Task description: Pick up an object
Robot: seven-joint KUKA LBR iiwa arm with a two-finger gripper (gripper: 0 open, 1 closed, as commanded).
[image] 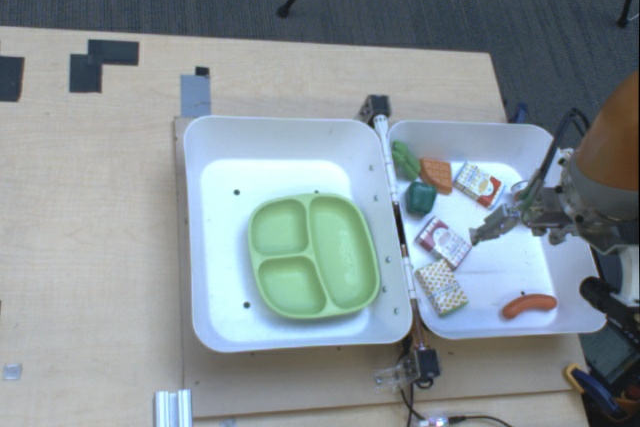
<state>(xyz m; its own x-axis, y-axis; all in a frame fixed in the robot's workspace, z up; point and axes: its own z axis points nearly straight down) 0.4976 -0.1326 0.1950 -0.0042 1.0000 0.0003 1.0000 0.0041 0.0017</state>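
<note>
- camera view, looking down at a slant: two shallow white bins sit side by side on a pale wooden bench (90, 215).
- the left bin (215, 155) holds a light green divided plate (313, 256) with three compartments.
- the right bin (540, 140) holds the small things: a green leafy toy (405, 158) at the top left, an orange block (436, 175) beside it, a teal block (419, 198) just below, a white and red packet (477, 182) further right, a red and white carton (443, 241) in the middle, a patterned box (441, 287) below that, and a red sausage (528, 305) near the bottom right.
- the gripper (492, 226) reaches in from the right, over the bin floor between the packet and the carton; nothing sits between its fingers, and how far open they are cannot be told.
- the arm's orange band (612, 150) shows at the right edge.
</note>
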